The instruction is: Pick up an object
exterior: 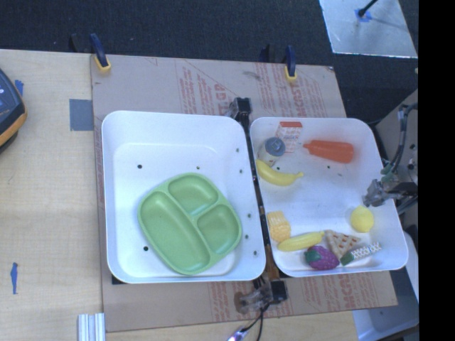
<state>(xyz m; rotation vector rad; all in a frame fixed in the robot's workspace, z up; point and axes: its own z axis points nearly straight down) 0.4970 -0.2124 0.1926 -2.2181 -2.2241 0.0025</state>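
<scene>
Both white bins (178,130) (370,137) look like smooth moulded plastic with a soft sheen, and the green divided tray (188,222) in the left one is glossy plastic too. The toy foods in the right bin, among them the orange carrot (329,150), the banana (278,175) and the lemon (362,219), have a smooth plastic finish. Beneath the bins lies a matt brown cardboard sheet (206,84) with faded red print, resting on the pale wood-grain table (43,190), with rough dark carpet (178,9) across the top of the frame.
</scene>
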